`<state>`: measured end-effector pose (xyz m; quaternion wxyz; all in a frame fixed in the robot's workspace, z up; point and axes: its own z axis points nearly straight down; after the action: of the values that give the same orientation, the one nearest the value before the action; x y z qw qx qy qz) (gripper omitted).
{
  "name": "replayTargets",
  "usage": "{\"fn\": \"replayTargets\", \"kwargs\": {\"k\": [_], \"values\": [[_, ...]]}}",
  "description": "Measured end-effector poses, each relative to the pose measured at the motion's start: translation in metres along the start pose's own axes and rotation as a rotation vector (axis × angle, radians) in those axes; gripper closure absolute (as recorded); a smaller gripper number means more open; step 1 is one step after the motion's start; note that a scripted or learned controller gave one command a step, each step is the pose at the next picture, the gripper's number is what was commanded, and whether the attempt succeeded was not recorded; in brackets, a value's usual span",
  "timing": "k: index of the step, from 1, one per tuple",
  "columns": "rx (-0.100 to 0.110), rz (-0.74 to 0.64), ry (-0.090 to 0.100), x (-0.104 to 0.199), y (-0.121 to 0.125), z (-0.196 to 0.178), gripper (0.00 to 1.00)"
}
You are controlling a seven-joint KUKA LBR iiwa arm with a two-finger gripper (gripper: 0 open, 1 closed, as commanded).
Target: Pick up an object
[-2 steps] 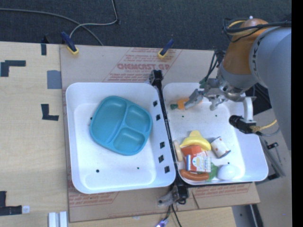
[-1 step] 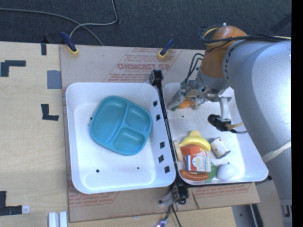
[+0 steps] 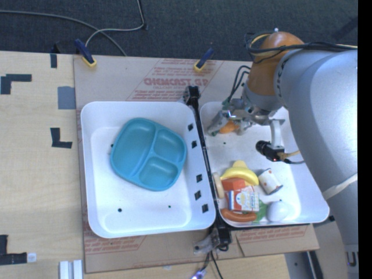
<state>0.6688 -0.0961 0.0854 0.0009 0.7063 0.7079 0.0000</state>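
— Brown cardboard covers the pale wooden bench under both white bins; dark carpet lies beyond, with a thin cable looping across it; two blue-and-yellow clamps pin the cardboard's far edge.

— And the bins?

— Left bin carries a blue divided plate, lying flat; right bin has a heap at its near end: a yellow banana-like piece, a red carton, a small white cylinder, a white rounded lump.

— Where is the arm?

— Over the right bin's far end; the gripper hangs close to the divider between the bins; an orange object shows right at its tip, touching or just beside it; I cannot tell whether the claw is spread or pinching it.
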Motion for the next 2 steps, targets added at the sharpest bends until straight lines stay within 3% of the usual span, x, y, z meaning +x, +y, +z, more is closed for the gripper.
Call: {"fn": "replayTargets", "kwargs": {"k": [1,2], "values": [[0.011,0.001,0.002,0.0003,-0.002,-0.0084,1.0],[0.011,0.001,0.002,0.0003,-0.0021,-0.0082,0.0]]}}
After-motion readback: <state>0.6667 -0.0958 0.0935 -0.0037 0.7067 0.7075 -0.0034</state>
